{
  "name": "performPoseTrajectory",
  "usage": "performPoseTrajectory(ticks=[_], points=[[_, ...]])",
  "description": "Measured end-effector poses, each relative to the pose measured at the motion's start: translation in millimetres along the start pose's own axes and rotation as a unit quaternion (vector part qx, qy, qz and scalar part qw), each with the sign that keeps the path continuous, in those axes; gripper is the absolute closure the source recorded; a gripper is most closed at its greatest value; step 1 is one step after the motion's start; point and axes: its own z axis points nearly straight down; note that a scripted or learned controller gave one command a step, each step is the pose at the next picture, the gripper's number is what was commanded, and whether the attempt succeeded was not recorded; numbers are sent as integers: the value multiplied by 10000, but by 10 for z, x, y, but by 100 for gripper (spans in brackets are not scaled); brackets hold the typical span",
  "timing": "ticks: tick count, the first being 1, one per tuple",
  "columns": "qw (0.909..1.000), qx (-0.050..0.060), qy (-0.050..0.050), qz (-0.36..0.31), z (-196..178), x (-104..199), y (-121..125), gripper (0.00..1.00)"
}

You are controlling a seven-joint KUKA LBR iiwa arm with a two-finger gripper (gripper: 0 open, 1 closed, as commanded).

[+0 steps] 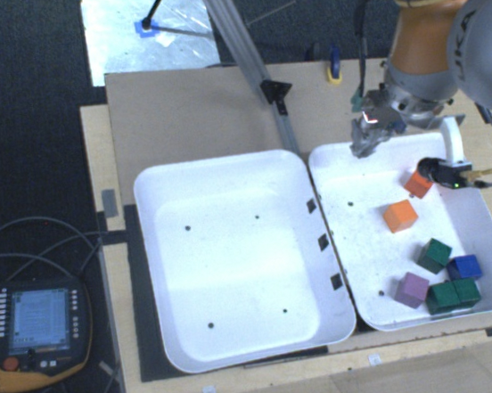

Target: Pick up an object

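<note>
My gripper (pixel 366 142) hangs over the far left corner of the right bin (pixel 361 248), above bare white floor. I see nothing in it. The blocks lie to its right and nearer the front: a red-orange block (pixel 418 184), an orange block (pixel 400 216), a green block (pixel 433 254), a blue block (pixel 464 267), a purple block (pixel 412 290) and a dark green block (pixel 452 296). The closest one, the red-orange block, is about a gripper's length away from the gripper.
The left bin (pixel 158 247) stands beside the right one, with black clips along the shared rim. A slanted metal pole (pixel 244 47) crosses behind the bins. A teach pendant (pixel 35 331) lies on the floor at the left.
</note>
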Motion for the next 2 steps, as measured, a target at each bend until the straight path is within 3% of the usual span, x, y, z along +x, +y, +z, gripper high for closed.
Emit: performPoseTrajectory(ticks=[2], points=[[10000,-2,10,-12,-229,1129,-192,100]])
